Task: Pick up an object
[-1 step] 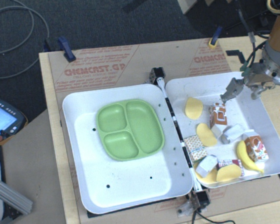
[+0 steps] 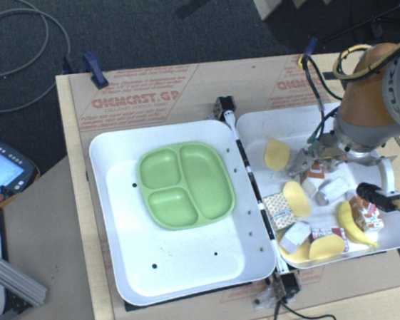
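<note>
My gripper [image 2: 306,160] hangs low over the middle of the right bin [image 2: 253,124], on the grey wrist below the orange band. Directly under or beside it lies a small red-and-white packet [image 2: 315,172]; whether the two touch is unclear. A yellow round piece [image 2: 277,154] sits just left of the gripper, and a second yellow piece [image 2: 295,198] lies in front of it. Close by on the right is a pale grey-white item [image 2: 332,189]. A banana [image 2: 351,223] and a small carton [image 2: 368,215] rest near the front right corner.
The left bin [image 2: 121,222] holds a green divided plate [image 2: 186,184]. In the right bin's front are a waffle-patterned packet [image 2: 279,211], a white block [image 2: 295,237], a yellow lemon-like piece [image 2: 325,247] and a red-labelled packet [image 2: 328,233]. The bin divider [image 2: 249,179] runs just left of them.
</note>
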Tool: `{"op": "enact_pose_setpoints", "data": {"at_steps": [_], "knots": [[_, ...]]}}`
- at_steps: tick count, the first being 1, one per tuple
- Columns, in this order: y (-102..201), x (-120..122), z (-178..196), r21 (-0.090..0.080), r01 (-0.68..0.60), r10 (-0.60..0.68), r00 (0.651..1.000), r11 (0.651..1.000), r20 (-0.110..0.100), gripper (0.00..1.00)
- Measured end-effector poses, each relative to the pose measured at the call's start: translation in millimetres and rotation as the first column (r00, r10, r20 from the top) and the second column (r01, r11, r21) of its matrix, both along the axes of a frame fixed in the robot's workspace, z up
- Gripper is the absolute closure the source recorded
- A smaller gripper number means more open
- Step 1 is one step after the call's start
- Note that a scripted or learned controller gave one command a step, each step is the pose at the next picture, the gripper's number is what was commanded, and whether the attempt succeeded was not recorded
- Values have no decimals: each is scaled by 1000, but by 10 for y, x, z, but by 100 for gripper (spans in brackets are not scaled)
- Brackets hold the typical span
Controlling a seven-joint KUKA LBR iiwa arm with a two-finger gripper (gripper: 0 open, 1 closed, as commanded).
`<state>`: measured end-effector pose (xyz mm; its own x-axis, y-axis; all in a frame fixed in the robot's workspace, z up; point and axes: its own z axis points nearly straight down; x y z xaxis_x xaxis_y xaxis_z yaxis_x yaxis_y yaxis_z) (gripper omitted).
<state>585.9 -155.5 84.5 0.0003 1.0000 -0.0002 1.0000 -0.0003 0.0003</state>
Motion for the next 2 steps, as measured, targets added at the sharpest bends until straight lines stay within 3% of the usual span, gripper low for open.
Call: {"op": "enact_pose_setpoints", "data": {"at_steps": [1,2], "knots": [[-3,8,106,-1,1,-1,1000,1000,3,100],[865,315,1009,1,-2,2,1000,1000,2,100]]}}
